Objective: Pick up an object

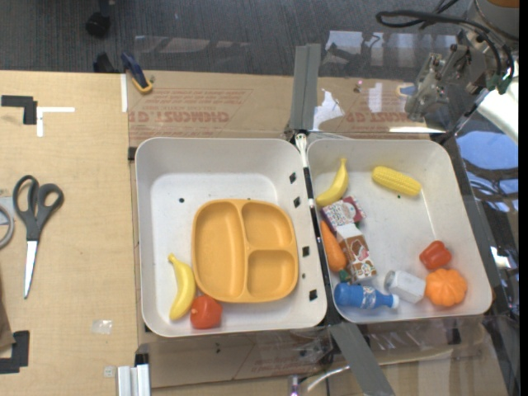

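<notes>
camera view: gripper (436, 85) beyond right bin's (462, 190) far rim, above corn (397, 181)

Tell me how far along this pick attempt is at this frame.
Nothing looks done yet. The gripper sits above the far edge of the right bin, with nothing visible between its fingers. The corn, banana, orange pumpkin and blue bottle all lie in that bin. In hand: at most an approach. Left: descend, grasp an object and lift.

Grey arm (495, 23), orange band, black cables.
</notes>
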You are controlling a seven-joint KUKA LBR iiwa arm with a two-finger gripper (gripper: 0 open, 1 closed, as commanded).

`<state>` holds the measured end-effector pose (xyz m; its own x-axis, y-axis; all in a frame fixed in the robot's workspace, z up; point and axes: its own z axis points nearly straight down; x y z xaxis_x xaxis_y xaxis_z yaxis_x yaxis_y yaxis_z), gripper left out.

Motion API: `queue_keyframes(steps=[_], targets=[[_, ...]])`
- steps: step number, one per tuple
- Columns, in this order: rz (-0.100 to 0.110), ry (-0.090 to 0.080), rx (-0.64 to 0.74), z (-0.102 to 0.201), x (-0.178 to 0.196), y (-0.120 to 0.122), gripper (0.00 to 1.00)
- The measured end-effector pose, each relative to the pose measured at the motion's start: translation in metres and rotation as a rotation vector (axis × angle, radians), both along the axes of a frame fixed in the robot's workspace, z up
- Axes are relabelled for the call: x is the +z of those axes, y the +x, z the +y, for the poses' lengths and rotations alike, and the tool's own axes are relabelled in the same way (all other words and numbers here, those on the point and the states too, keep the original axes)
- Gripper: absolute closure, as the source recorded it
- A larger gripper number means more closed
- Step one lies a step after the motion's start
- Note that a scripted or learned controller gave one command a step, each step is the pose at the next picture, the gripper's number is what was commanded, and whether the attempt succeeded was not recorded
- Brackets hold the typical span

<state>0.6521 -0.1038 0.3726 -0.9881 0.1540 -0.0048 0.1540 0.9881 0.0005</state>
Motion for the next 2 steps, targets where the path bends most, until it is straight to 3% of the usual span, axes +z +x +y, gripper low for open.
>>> queue_keyframes(steps=[1,2], targets=[[0.002,0.000,0.147,0.061,-0.180,-0.012,1.00],[-0.002,-0.004,0.303,-0.083,-0.118,-0.036,1.00]])
